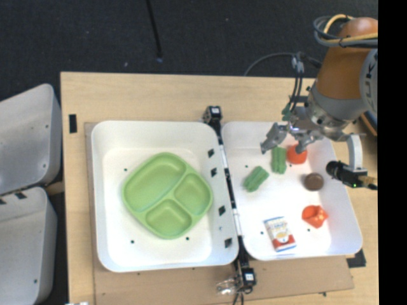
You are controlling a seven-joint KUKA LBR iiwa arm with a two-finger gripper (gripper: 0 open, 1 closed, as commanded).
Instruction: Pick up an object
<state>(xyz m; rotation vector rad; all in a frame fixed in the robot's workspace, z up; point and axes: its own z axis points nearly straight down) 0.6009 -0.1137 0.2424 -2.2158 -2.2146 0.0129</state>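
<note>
Bench (76, 100) carries two white bins. Left bin (108, 240): green divided plate (166, 196). Right bin (337, 234): arm (340, 68) over far side, gripper (287, 142) low, jaws spread open, gripping nothing. Green pieces (278, 161) (256, 178) just below the jaws; red-orange piece (296, 155) beside them. Carton (279, 234), brown ball (313, 182), orange piece (314, 215) nearer front.

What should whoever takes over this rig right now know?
Gripper: low over the right bin, far end, fingers spread, nothing between them.
Right bin: two green blocks, an orange-red piece by the gripper, a brown ball, an orange toy, a small carton.
Left bin: green divided plate.
Done: nothing lifted.
Left: grasp and lift one object.
</note>
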